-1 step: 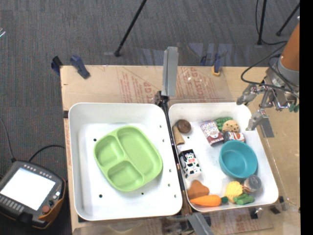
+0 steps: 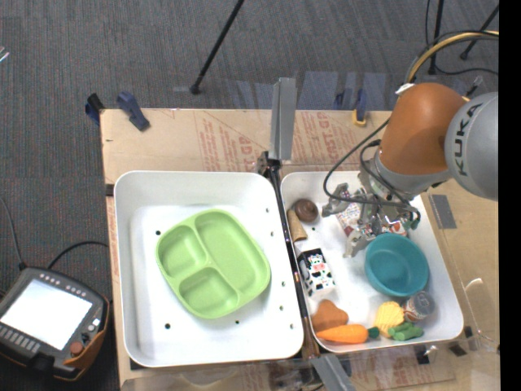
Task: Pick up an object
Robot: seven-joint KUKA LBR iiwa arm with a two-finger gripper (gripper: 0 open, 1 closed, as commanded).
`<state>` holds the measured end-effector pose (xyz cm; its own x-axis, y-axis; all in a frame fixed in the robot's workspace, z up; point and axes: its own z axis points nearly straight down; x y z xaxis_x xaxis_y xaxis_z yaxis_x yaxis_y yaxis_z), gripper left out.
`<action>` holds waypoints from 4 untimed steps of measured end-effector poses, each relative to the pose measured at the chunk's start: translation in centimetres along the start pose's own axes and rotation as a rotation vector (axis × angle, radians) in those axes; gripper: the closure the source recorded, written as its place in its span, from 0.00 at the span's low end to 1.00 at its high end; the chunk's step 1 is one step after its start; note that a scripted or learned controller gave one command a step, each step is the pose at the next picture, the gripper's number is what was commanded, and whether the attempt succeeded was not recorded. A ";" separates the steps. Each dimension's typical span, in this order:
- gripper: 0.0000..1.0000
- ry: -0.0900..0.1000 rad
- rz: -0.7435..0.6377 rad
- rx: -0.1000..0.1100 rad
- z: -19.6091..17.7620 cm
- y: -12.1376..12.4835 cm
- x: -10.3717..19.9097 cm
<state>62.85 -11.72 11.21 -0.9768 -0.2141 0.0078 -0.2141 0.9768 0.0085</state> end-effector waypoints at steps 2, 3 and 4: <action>0.00 -0.010 0.115 0.006 2.5 -1.9 6.3; 1.00 -0.013 0.108 0.006 1.4 -1.7 6.1; 0.00 -0.012 0.107 0.006 1.5 -1.6 6.1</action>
<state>57.27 -14.58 9.78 -0.9941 -0.1086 -0.0040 -0.1086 0.9941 0.0027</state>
